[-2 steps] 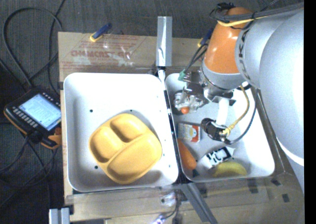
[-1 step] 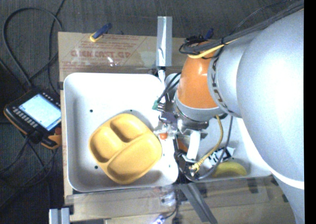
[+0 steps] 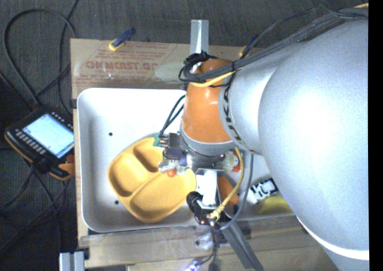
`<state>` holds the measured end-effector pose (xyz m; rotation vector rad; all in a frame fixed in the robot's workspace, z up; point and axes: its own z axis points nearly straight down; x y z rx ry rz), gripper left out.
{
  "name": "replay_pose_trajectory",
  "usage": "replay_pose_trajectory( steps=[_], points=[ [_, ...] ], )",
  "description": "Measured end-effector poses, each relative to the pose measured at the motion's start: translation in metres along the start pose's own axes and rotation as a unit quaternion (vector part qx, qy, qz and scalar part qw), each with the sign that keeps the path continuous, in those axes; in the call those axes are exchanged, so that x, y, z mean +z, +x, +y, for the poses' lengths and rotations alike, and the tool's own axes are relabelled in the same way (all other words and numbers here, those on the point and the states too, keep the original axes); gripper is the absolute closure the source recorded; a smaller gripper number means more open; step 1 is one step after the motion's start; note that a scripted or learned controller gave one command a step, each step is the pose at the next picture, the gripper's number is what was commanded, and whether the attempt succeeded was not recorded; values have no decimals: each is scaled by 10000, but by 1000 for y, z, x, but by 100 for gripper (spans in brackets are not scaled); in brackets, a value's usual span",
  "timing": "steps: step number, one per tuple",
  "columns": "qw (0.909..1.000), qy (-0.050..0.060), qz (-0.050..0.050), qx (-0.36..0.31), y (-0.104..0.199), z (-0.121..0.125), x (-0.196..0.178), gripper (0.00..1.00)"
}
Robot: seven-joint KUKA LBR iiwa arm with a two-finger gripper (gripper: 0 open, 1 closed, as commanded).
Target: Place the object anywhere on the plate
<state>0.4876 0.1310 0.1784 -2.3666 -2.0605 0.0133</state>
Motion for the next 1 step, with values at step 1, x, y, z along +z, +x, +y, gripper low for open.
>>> replay_pose_trajectory(
  steps=[1],
  points=[
    [10000, 1, 3, 3, 0, 0, 0, 0]
  ],
)
